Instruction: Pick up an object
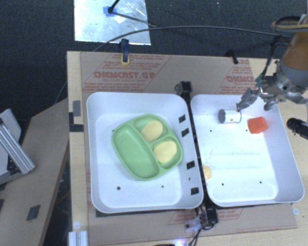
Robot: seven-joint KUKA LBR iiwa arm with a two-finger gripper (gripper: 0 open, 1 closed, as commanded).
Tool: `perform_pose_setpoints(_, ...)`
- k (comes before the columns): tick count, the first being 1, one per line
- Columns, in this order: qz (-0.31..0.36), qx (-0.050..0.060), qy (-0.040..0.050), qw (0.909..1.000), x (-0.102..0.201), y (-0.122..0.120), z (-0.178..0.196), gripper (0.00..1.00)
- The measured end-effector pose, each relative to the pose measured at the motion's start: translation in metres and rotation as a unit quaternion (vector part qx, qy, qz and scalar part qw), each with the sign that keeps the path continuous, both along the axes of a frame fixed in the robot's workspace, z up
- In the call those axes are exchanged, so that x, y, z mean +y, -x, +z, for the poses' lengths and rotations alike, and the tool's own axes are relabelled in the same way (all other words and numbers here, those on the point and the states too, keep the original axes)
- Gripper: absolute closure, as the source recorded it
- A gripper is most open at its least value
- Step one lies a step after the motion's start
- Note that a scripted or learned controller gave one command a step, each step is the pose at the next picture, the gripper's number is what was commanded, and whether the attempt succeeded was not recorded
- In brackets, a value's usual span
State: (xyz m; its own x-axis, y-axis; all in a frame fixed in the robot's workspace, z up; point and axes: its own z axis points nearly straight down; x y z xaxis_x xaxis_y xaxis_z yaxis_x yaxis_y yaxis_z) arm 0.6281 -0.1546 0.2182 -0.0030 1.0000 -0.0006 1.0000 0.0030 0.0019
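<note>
In the right bin (277, 188) a small white and grey cylinder (229, 117) lies on its side near the back left. An orange block (257, 125) rests just right of it. A small yellow piece (207, 172) sits against the bin's left wall. My gripper (257, 102) hovers over the back of this bin, above and between the cylinder and the orange block. It is open, with nothing between its fingers.
The left bin (108, 188) holds a green divided plate (131, 152) with two yellow food pieces (153, 130) (166, 150) in its small compartments. A black divider clip strip (191, 137) runs between the bins. Cables cross behind the bench.
</note>
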Motion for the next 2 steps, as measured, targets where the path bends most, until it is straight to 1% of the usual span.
perform_pose_setpoints(2,0.002,0.002,-0.0006,1.0000,0.012,-0.001,-0.086,0.00)
